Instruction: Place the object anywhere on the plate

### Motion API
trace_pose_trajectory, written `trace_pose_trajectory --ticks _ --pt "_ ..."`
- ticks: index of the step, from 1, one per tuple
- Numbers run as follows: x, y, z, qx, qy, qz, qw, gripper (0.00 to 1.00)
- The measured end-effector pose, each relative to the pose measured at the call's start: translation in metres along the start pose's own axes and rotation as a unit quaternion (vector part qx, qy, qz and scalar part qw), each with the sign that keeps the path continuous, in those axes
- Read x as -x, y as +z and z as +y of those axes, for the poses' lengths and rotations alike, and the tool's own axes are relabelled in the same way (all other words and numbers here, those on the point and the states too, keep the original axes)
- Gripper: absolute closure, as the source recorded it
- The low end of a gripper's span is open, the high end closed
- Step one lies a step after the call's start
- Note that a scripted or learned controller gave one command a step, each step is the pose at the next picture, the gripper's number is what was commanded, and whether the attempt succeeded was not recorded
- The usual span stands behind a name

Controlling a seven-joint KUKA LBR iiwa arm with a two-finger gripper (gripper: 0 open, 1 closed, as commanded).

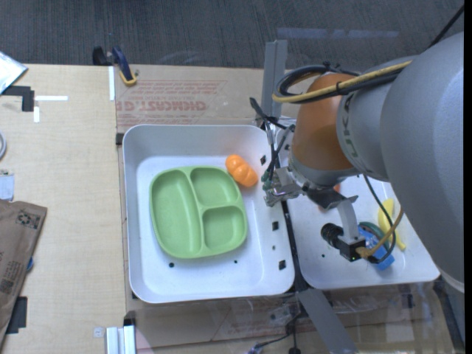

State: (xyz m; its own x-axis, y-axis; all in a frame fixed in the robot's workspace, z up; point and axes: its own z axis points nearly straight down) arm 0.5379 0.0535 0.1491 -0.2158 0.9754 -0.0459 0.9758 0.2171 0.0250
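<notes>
Wooden bench top carries two white bins side by side, with grey carpet beyond. Left bin (140, 198) holds a green plate (198, 211) with three compartments, lying flat near the middle. An orange object (241, 169), small and rounded, sits on the bin floor just beside the plate's upper right corner, perhaps touching its rim; it is not on the plate.

Arm (383, 116) reaches in from the right, its orange band above the divide between the bins. Gripper (277, 186) hangs near the left bin's right wall, just right of the object and apart from it. Whether the jaws are open or closed cannot be told, and nothing is seen held.

Right bin (324, 271) has some blue and yellow items (383, 234) near its far side, well apart from the task.

Judging from this, the step in hand is the pick. To do it well, the gripper should centre over the object before descending, since a rounded shape may roll away if touched off centre. Closeness to the plate rim and bin wall leaves little room, so the approach should be straight down. After a lift, only a short carry left is needed, and any compartment will do
</notes>
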Motion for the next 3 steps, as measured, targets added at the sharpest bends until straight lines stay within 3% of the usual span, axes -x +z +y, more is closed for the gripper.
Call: trace_pose_trajectory --ticks 1,2,3 --pt "0.000 0.000 0.000 0.000 -0.005 0.000 1.0000 1.00" --pt "0.026 -0.094 0.024 -0.011 -0.089 0.023 0.9957 1.00" --pt "0.026 -0.094 0.024 -0.011 -0.090 0.023 0.9956 0.00"
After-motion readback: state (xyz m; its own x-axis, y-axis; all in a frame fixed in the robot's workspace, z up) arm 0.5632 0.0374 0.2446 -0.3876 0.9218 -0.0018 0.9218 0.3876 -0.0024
